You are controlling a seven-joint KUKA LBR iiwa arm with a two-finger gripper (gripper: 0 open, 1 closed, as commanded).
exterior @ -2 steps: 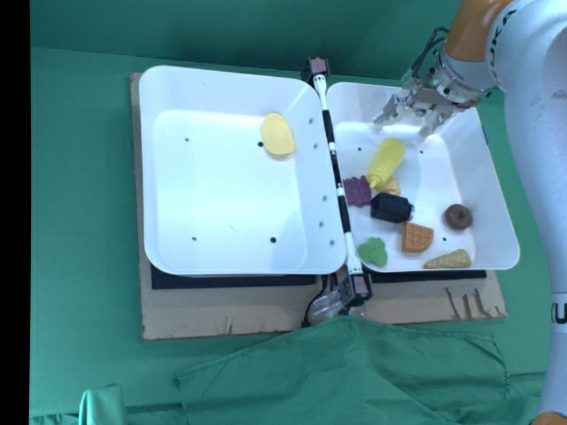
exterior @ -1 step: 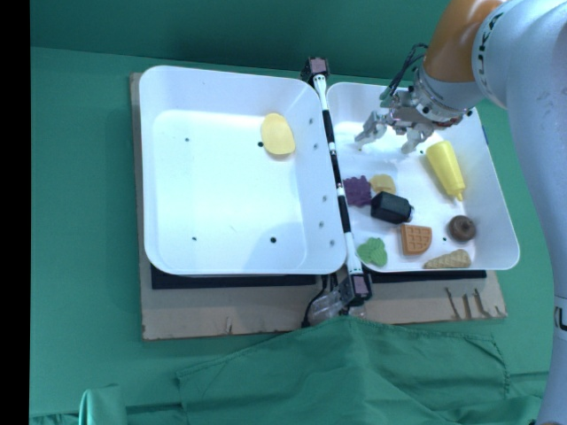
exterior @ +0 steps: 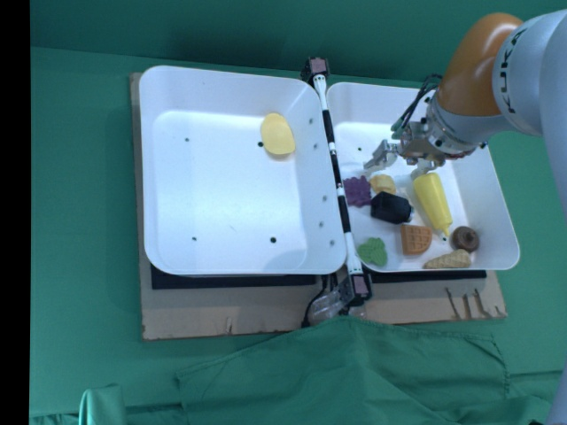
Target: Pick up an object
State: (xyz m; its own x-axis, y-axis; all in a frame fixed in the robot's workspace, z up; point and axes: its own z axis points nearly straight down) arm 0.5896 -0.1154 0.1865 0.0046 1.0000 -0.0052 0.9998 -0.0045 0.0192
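Gripper first: we see it over the far part of the right bin, carried by the arm reaching in from the right, and we cannot tell its state. Just near of it lie the toys. We see a yellow bottle to the right, a small yellow piece beside a purple grape bunch, and a black piece between them. Nearer still sit an orange waffle, a green leaf, a cone and a brown donut. Across the divider, the left bin holds a yellow chip at its far right. Both bins rest on the green bench.
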